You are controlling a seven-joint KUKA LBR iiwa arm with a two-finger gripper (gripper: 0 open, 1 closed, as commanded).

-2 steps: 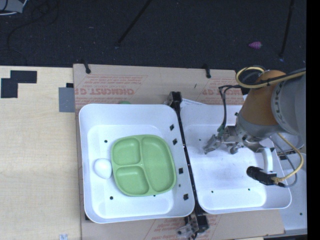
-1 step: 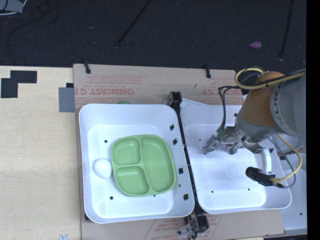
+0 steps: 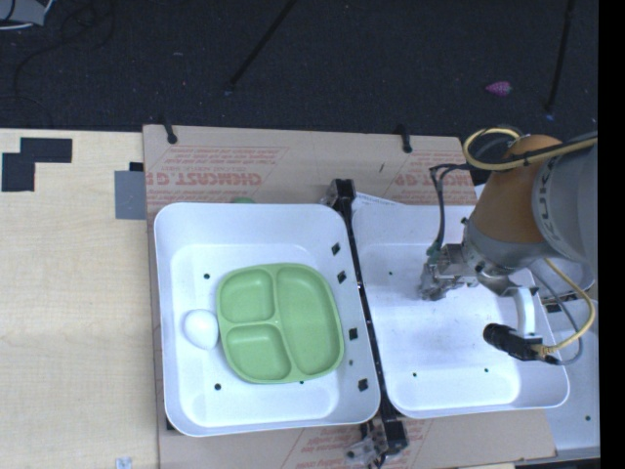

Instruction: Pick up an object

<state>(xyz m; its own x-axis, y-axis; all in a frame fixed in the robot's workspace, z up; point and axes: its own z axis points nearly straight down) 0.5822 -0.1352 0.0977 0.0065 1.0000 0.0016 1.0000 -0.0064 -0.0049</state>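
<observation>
Gripper hangs low over the floor of the right bin, closer to that bin's far edge than its near one and somewhat toward the side shared with the left bin; whether it is spread or pressed together I cannot tell, since the wrist above blocks it. The things to be picked lie in the left bin, well apart from the gripper. A green plate with three compartments lies flat around the middle of that bin's floor, reaching toward its right edge. A small white ball sits just beside the plate's left rim, near the bin's left edge; whether the two touch is unclear. A dark strip with clips runs between the two bins where their edges meet. The grey arm, with its orange band, comes in over the right bin's far right corner. Both bins rest on a sheet of printed cardboard, which lies on the pale wooden bench.
</observation>
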